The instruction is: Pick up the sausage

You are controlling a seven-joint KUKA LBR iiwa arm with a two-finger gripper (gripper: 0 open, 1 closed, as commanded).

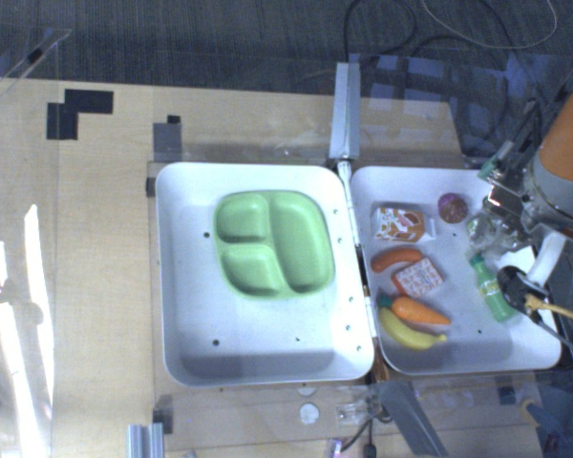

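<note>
Camera view, progress: I judge nothing is done; the small reddish-orange sausage (397,258) lies untouched in the right white bin (458,356), left of centre, just above the red square packet (418,278).
Sausage axis: roughly left-right, right end tipped slightly up.
Gripper (494,219): at the bin's right side, well apart; grip state I cannot tell.
</note>
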